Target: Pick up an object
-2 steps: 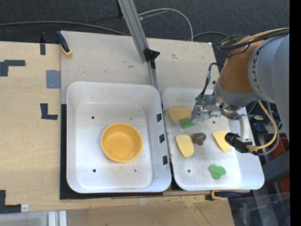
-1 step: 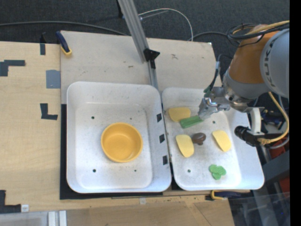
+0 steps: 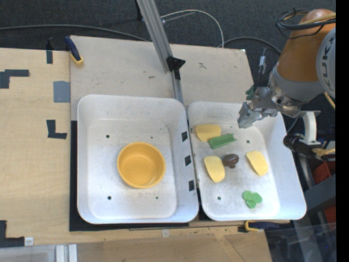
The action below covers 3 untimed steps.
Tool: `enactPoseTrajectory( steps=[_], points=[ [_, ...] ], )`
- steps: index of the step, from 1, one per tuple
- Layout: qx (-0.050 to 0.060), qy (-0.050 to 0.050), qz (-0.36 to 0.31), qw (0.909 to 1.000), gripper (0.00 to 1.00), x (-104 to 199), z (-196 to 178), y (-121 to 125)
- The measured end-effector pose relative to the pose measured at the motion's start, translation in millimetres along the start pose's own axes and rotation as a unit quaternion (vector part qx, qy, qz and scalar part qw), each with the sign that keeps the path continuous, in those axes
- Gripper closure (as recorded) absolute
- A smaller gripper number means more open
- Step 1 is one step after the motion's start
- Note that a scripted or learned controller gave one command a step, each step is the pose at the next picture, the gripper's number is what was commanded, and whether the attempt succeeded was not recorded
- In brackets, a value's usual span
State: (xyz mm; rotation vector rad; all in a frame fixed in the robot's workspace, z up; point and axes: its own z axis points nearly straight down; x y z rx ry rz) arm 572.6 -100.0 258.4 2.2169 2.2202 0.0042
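1. Green oblong piece: lies flat in the right bin, upper middle of its floor; long axis runs left-low to right-high, nearly level across the view. Its upper left end touches the yellow piece listed next.
2. Yellow flat piece: just above and left of the green one, long axis roughly level.
3. Yellow oval piece: mid-floor, long axis running top-left to bottom-right, close to upright in the view.
4. Small dark brown lump: touching the right upper edge of item 3.
5. Yellow wedge: right of the lump, apart from it, long axis tilted top-left to bottom-right.
6. Small green leafy piece: lower right of the floor, well apart from the rest.
7. Pincer: over the bin's upper right part, near the green oblong piece, pointing down and left; nothing seen between its parts; whether it is released or clenched cannot be told.
8. Arm: reaches in from the right, orange band above the grey wrist.
9. Left bin: holds a yellow bowl, upright, opening upward.
10. Table: light wood, carrying both bins.
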Motion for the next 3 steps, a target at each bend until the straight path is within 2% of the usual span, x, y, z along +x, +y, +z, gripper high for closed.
enactPoseTrajectory(
  steps=[1, 3],
  points=[
    [0.004, 0.001, -0.002, 1.0, 1.0, 54.8, 9.3, -20.7],
    [0.005, 0.001, -0.003, 1.0, 1.0, 170.1, 29.6, -47.5]
  ],
)
